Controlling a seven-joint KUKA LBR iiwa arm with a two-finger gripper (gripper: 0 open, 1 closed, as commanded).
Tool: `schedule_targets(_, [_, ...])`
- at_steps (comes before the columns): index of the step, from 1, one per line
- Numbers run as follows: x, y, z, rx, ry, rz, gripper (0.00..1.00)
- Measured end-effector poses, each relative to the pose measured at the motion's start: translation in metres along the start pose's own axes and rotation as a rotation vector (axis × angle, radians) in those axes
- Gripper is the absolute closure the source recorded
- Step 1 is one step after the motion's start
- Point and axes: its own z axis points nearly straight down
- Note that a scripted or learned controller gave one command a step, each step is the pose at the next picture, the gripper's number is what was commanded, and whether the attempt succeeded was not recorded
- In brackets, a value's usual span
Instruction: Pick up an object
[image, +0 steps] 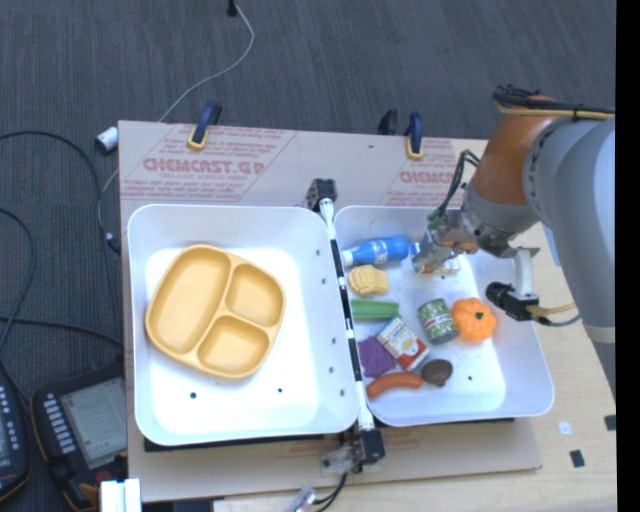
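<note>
My gripper (438, 254) hangs low over the back part of the right bin (528, 385), just right of a blue bottle (378, 250) lying on its side. Below it in the bin are a yellow corn-like piece (368, 281), a green cucumber (374, 310), a green can (436, 320) and an orange pumpkin (474, 320). Nearer the front lie a red and white carton (402, 340), a purple piece (376, 356), a brown lump (436, 372) and a red sausage (395, 384). Nothing is visibly held.
The left bin (140, 400) holds a yellow divided plate (216, 310). A metal divider (340, 300) runs between the bins. The grey arm with its orange band (510, 150) reaches in from the right, and a black cable (515, 300) hangs over the right bin's far side.
</note>
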Motion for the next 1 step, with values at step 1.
schedule_targets(1, [0.0,-0.0002,0.0002,0.001,0.0,0.0,0.0])
